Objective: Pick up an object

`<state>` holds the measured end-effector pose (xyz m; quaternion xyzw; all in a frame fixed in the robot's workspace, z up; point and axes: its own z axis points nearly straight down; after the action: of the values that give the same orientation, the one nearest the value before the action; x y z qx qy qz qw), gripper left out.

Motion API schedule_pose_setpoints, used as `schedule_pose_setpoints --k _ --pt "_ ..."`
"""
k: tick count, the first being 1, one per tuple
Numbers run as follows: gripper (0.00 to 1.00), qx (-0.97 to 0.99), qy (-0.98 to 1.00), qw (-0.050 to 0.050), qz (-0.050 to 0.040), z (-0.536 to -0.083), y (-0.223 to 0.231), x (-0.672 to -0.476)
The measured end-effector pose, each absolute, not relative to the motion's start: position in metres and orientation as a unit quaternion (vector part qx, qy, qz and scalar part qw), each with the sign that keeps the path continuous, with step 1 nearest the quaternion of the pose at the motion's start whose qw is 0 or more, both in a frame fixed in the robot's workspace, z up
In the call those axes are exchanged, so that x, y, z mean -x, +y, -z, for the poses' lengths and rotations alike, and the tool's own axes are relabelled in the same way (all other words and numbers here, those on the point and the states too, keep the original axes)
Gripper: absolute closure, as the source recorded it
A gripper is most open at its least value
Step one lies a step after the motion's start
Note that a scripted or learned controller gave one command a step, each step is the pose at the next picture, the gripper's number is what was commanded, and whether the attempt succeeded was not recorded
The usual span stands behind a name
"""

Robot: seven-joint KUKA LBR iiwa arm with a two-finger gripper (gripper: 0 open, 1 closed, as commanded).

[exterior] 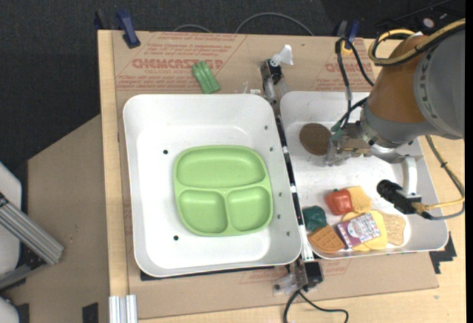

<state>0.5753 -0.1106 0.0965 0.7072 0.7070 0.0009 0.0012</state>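
Across the bench (70, 166) lies a printed cardboard sheet (170, 55), and on it two white bins sit side by side, their inner walls touching. Taking up most of the sheet, the left bin (148, 137) holds a green divided plate (222, 188), lying flat near its middle with one long compartment at the back and two smaller ones in front. The right bin (310, 103) is narrower in view and partly covered by the grey and orange arm (406, 100), which reaches in from the right. Its hand (337, 151) hangs low over the back half of that bin; whether it is released or clenched cannot be told. Just beside the hand, toward the left bin, lies a brown disc (314, 138), flat on the bin floor. Crowded in the front of the right bin are a purple and white packet (360, 229) on yellow pieces (358, 197), an orange wafer (324, 240), a red lump (340, 202) and a dark teal piece (314, 218). Behind the left bin a small green object (206, 77) lies on the cardboard.
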Motion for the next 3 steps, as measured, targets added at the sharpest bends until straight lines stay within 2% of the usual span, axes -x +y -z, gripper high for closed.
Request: schedule_pose_setpoints --k 1,2,3 --pt "1.00 -0.708 0.706 0.004 -0.0007 -0.156 -0.181 -0.594" --pt "0.00 -0.707 0.707 0.001 -0.0001 -0.152 -0.176 -0.593" --pt "0.00 -0.705 0.709 0.000 -0.0007 -0.084 -0.110 -0.630"
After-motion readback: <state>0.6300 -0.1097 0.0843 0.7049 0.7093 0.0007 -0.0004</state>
